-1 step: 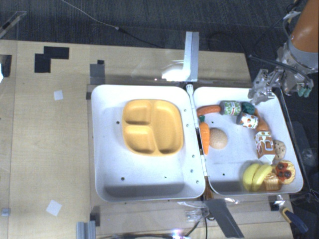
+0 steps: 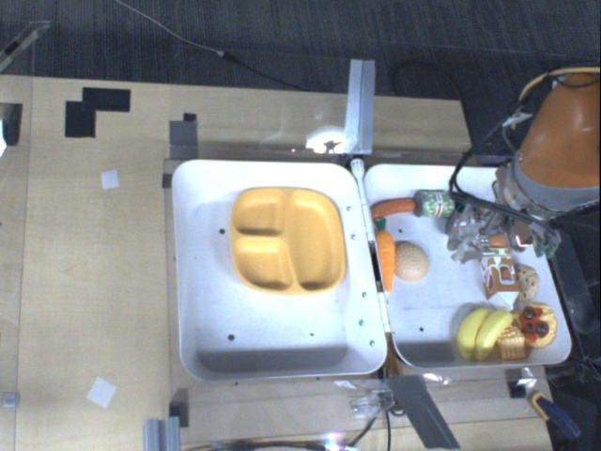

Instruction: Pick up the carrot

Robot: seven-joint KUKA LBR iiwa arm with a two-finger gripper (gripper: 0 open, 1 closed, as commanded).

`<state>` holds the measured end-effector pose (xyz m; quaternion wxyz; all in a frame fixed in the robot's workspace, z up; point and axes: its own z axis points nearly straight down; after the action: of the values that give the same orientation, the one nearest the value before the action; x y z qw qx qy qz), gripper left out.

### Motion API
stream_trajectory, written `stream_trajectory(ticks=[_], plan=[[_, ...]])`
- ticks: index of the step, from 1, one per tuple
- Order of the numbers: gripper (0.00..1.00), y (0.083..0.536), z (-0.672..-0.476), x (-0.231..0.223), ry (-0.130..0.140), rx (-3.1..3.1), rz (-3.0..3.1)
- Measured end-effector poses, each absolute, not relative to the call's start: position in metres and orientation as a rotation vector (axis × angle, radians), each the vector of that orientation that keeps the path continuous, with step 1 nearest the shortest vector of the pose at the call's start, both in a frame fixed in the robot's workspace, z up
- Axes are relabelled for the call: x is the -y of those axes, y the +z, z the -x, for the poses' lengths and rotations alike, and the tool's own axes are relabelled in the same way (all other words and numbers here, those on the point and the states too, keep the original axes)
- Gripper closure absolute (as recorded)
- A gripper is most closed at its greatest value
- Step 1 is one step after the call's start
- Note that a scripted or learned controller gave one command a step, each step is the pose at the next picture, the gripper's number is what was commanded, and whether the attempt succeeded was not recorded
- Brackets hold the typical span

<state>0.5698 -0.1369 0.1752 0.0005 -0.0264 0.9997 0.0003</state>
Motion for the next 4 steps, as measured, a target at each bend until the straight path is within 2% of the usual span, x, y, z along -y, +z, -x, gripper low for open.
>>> stream_trajectory(ticks=[1,2,3,4], plan=[[0.00,0.109,-0.501,0.083,0.003,-3.129,-0.231],[0.00,0.091,-0.492,0.144,0.005,-3.038,-0.741],[1.00,0.103,-0.495,0.144,0.005,-3.031,-0.727],[1.00,0.090,-0.578,0.082,0.010,-2.962,-0.995]])
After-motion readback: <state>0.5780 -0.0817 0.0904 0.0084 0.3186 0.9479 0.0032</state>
